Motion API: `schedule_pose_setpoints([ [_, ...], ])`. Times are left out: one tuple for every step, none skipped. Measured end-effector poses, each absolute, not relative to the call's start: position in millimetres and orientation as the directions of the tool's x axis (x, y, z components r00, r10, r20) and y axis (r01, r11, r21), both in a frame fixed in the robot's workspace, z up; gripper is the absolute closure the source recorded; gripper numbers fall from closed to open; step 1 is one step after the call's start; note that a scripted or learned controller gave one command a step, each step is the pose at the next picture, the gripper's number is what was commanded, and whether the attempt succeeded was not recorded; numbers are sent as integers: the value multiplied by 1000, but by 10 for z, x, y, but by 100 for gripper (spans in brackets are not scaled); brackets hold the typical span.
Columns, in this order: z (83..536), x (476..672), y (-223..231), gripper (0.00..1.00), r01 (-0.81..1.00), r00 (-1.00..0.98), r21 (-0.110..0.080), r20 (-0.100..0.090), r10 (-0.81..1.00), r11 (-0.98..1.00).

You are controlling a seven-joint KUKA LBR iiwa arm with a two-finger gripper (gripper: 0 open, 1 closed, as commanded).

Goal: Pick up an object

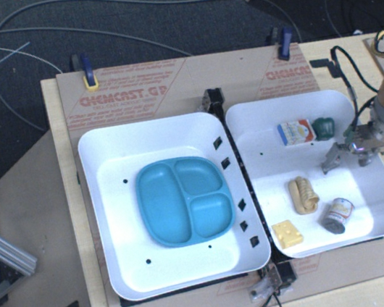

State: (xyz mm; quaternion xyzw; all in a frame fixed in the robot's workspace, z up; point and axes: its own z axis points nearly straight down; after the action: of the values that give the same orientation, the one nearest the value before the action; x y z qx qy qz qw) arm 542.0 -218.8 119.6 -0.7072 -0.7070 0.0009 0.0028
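Gripper (334, 158) is hovering empty in right bin (383, 214), jaws spread (presumably approaching), roll (303, 195) lying nearby.

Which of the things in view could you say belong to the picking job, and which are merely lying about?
Job:
gripper
carton
green object
bread roll
can
cheese wedge
right bin

Lying about:
blue divided plate
left bin
blue clamps
cables

place: robotics lab; cues: clamped board (122, 91) | white bins (105, 201) | floor cables (17, 40)
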Motion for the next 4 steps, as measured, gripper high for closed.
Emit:
schedule_pose_setpoints([
  [839,5433,-2150,0,1000,-3,-3,9,1000,3],
  [960,5435,-2165,100,1000,-3,-1,5,1000,3],
  [1595,5486,-2185,100,1000,-1,6,-2,1000,1],
  [2139,5501,-2190,100,1000,-1,7,-3,1000,1],
])
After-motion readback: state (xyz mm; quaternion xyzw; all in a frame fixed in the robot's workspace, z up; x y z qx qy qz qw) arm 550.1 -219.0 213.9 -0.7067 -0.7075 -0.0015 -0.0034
